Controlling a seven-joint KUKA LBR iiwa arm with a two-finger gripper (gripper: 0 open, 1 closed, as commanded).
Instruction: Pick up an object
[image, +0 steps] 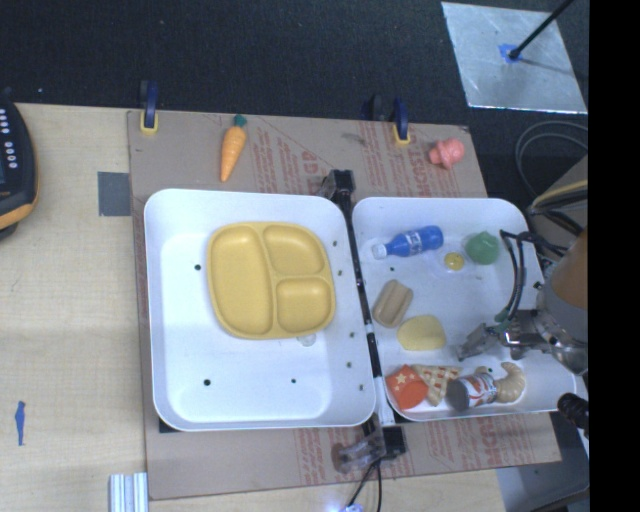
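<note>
A: Dark floor behind, wooden bench (70, 330) in front, cardboard sheet clamped on it, two white bins side by side. Left bin (180, 390) has a yellow divided plate (270, 278) in its far half. Right bin (500, 213) holds the clutter.

B: Where's the arm?

A: Reaching in from the right, low over the right bin's right side. The claw (492, 338) points left, just right of the yellow lumpy piece (422, 333). I can't tell from this angle if it's open or closed. Nothing visible between the tips.

B: So which step?

A: Looks like approach, no grasp yet. Nearest candidates: the yellow piece to its left, and the small can (478, 390) and pale curved piece (512, 383) just nearer, along the near wall.

B: Next move?

A: My read: pick one target, centre over it, drop straight down and close. The yellow piece sits fairly alone, so it's the cleaner pick.

B: Obstacles?

A: The near row is packed: red round piece (404, 388), pizza slice (437, 380), can and pale piece are touching or nearly so, hard against the wall. Risk of pinching two or clipping the rim. The tan bread roll (391, 301) is left of the yellow piece. The blue bottle (413, 242), small yellow ball (454, 262) and green ball (482, 247) lie far, well apart from the claw. Carrot (232, 148) and pink toy (447, 152) lie outside the bins on the cardboard.
</note>
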